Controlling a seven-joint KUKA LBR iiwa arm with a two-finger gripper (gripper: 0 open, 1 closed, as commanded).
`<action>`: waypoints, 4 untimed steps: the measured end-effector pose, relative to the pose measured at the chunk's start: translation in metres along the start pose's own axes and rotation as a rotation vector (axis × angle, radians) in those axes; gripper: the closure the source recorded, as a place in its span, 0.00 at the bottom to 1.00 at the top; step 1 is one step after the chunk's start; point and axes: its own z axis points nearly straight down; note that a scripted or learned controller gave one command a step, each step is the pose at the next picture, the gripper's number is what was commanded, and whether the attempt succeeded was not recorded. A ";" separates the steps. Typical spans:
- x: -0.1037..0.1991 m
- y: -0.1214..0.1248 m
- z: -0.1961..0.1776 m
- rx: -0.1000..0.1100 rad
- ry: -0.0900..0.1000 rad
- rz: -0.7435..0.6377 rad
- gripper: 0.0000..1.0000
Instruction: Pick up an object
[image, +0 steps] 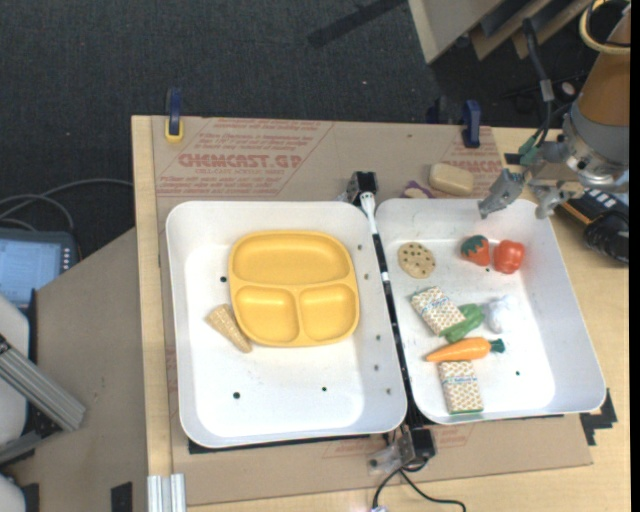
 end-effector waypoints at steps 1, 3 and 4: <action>-0.011 -0.005 0.132 -0.015 0.003 -0.005 0.00; -0.024 0.038 0.147 -0.017 -0.001 -0.008 0.00; -0.020 0.031 0.153 0.000 0.000 -0.001 0.00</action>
